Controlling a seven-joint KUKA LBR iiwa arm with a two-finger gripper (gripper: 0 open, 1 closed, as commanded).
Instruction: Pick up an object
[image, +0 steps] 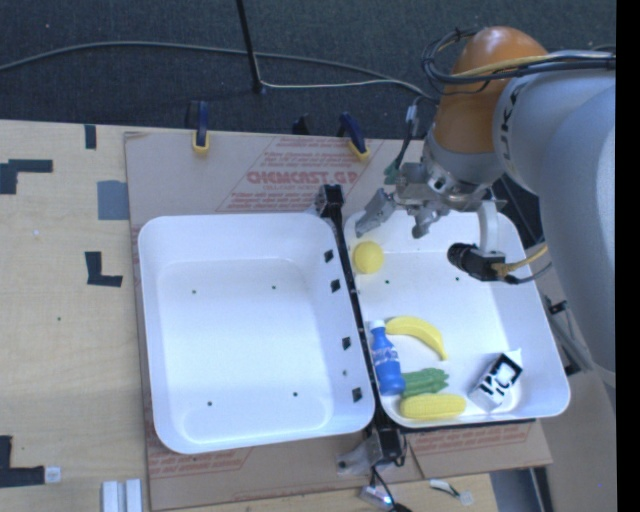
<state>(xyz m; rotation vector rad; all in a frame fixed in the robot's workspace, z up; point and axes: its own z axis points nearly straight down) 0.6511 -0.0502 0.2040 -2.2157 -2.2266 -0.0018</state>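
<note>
At the far edge of the right-hand bin, the KUKA arm's gripper hangs with its fingers spread wide and nothing between them, just above and beside a small yellow ball lying against the divider between the two bins. The approach appears under way, with no grasp made yet; the next move would call for lowering the gripper and shifting it towards the divider until the ball sits between the fingers, then closing. Towards the bin's near edge lie a yellow banana, a blue bottle, a green vegetable, a yellow corn-like piece and a black-and-white box.
</note>
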